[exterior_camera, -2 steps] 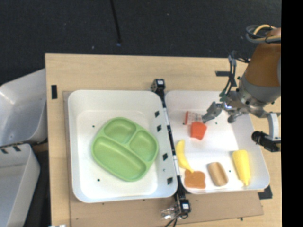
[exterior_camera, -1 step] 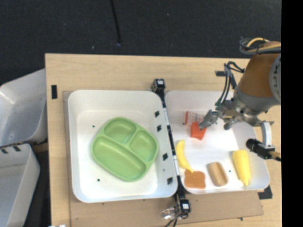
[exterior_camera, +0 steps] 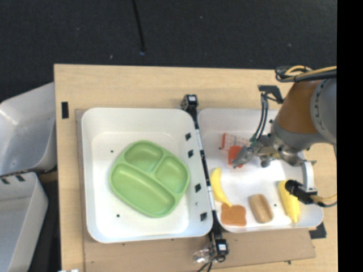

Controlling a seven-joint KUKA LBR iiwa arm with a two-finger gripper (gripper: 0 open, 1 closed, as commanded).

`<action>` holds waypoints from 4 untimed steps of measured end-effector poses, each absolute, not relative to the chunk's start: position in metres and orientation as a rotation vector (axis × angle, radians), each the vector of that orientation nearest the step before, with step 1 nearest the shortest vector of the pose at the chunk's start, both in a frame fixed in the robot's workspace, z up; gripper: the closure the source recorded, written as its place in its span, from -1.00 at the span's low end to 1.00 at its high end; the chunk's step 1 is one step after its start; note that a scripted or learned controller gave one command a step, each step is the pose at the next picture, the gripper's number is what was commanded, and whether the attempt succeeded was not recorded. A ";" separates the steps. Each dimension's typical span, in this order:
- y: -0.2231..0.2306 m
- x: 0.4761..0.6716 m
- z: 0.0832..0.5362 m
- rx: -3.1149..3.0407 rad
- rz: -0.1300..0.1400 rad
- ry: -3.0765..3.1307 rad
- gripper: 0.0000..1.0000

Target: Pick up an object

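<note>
Hovering in the right bin, end effector pinches a red object.

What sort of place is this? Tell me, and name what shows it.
Probably a robot test bench in a lab: a robot arm reaches over two white bins on a wooden bench, with toy food like a banana.

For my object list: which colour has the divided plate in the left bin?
Light green, seen clearly in the camera view: the divided plate.
</note>
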State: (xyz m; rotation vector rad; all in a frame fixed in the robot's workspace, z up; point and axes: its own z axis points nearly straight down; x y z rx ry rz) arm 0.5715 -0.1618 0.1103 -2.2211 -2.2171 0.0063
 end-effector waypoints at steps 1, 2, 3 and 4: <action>-0.163 0.574 0.125 -2.231 -0.002 -2.218 1.00; -0.167 0.574 0.169 -2.232 -0.003 -2.217 1.00; -0.169 0.575 0.223 -2.223 -0.004 -2.229 1.00; -0.120 0.579 0.235 -2.216 -0.005 -2.231 1.00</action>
